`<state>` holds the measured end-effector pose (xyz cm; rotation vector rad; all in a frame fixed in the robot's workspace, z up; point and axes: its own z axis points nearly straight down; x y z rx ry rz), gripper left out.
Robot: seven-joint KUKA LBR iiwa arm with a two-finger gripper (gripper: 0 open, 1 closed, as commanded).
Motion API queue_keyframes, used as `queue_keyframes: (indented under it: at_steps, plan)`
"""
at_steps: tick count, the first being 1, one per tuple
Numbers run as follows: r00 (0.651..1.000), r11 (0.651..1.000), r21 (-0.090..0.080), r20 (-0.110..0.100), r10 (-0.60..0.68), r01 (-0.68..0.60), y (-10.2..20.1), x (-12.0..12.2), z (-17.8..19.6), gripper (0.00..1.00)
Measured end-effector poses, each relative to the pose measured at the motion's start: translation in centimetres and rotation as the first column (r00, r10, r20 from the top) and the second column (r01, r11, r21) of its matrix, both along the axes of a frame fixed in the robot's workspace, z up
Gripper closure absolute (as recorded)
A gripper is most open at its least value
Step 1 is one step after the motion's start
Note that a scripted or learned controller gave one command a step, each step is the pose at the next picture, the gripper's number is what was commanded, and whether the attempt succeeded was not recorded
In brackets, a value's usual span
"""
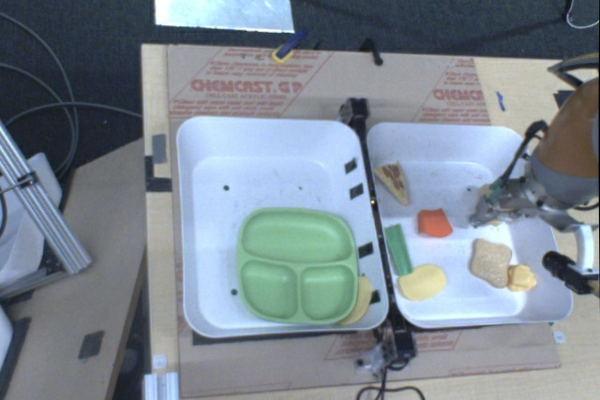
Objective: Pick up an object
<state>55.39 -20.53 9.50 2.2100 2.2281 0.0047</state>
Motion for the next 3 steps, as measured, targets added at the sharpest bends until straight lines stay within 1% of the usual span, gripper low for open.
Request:
queue_keyframes:
  at_steps: [1,2,3]
  plan:
    - [1.0,1.0,0.0,-0.001,0.0,0.0,0.0,0.0,0.0,0.0]
    - [1.0,1.0,0.003,-0.007,-0.005,0.005,5.6,-6.0,-1.1,0.0]
    - [1.0,1.0,0.0,-0.003,-0.007,0.007,5.3,-5.8,-1.1,0.0]
